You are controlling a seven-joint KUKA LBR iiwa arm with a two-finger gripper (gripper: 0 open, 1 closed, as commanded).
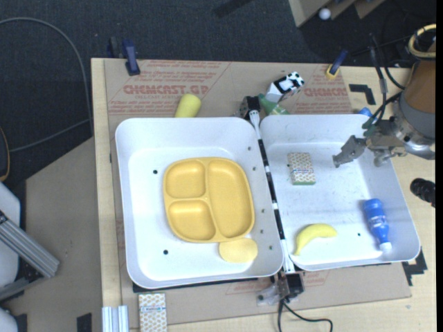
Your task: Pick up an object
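Three things in the right bin; nearest the pincer, just left and slightly below: sponge, long axis upright. Finger spread impossible to tell. Bottle and banana farther below.

Bright even overhead light, soft faint shadows; mild glare on white bins, slightly soft focus

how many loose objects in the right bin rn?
3. A small patterned sponge near the bin's upper left, a yellow banana by the lower-left corner, a blue bottle along the right side. The arm overhangs the upper right, so something may be hidden there.
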